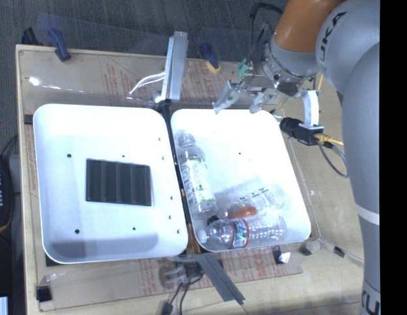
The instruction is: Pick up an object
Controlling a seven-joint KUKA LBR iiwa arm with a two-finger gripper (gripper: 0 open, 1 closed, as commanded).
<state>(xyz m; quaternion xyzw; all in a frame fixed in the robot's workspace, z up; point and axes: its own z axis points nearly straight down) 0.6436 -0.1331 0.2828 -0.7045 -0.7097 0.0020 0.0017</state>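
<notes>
Pale bench (92,77) – two shallow white bins side by side, left bin (52,176), right bin (256,133).

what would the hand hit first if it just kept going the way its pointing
Probably the bare floor of the right bin near its far rim. The hand hangs above it; the bottles lie nearer, though depth is unclear.

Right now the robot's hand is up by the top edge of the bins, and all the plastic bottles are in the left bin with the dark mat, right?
Not quite. The camera view shows the gripper at the bins' far edge, but the plastic bottles lie in the right bin. The left bin holds the dark mat, not the bottles.
</notes>
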